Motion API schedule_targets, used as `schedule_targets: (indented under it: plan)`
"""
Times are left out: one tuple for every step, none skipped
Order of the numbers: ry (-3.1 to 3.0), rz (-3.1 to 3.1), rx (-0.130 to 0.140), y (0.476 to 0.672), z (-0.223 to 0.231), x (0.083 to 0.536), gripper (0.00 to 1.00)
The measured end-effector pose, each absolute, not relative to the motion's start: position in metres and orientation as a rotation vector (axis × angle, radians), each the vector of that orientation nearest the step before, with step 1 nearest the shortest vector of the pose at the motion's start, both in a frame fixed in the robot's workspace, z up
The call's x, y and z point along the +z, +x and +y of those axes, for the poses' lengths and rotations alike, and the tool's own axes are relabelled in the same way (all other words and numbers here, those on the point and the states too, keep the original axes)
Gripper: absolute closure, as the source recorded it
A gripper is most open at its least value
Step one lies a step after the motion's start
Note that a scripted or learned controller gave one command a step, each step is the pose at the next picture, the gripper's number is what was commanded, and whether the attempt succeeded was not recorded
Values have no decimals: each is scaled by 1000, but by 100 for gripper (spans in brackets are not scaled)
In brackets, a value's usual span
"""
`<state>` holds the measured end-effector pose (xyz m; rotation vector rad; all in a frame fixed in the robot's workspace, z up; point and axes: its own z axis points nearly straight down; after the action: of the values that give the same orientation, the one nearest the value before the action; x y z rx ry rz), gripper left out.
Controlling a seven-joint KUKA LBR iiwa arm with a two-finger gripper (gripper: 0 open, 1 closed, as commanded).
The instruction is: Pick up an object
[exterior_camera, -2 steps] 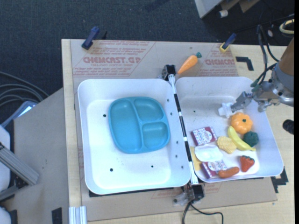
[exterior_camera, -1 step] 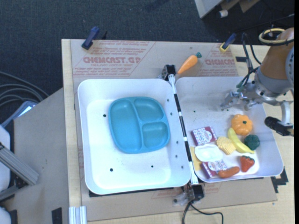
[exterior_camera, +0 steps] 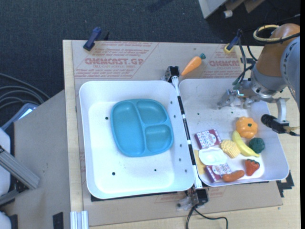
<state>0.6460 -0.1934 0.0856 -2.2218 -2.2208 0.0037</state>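
Dark carpet surrounds the counter (exterior_camera: 143, 56) we look down on. Its left bin (exterior_camera: 95, 142) holds a blue divided plate (exterior_camera: 142, 127). Its right bin (exterior_camera: 209, 92) has toy food heaped toward the counter's front right corner: an orange pepper (exterior_camera: 246, 126), banana (exterior_camera: 244, 144) and broccoli (exterior_camera: 256, 144). Near the bin's back edge we see the hand (exterior_camera: 229, 100), spread wide and holding nothing.

Two bins are set side by side at mid-frame. A divided plate (exterior_camera: 142, 127) lies in the left bin (exterior_camera: 95, 175). Toy food is gathered in the lower right of the right bin (exterior_camera: 205, 92): a pumpkin (exterior_camera: 246, 126), corn (exterior_camera: 230, 148), a banana (exterior_camera: 244, 146), broccoli (exterior_camera: 256, 144). A carrot (exterior_camera: 191, 65) lies above the bins.
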Motion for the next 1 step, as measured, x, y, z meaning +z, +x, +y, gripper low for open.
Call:
schedule_targets:
  plan:
    - [-2220,-2225,-1,667,-170,85,0]
